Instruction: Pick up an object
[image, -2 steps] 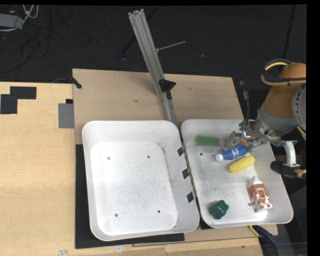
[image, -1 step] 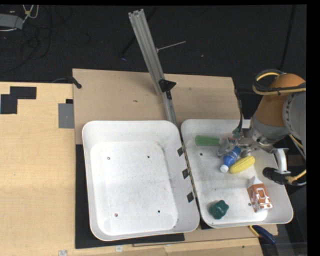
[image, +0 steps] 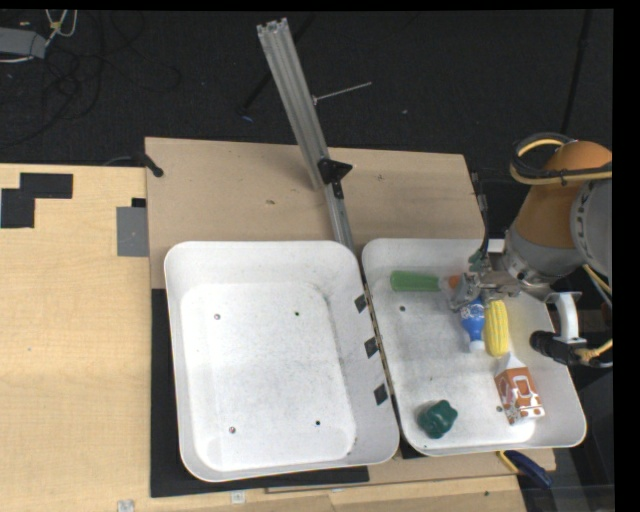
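Here, claw (image: 474, 283) above right bin (image: 560, 432), yellow corn cob (image: 497, 328), green cylinder (image: 414, 282)

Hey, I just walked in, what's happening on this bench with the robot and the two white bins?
A grey and orange robot arm reaches in from the right over the right bin, with its gripper low near the bin's far side, by a blue object and a yellow object. A green block, a dark green lump and an orange and white item also lie in that bin. Whether the gripper has hold of anything cannot be told. The left bin sits alongside.
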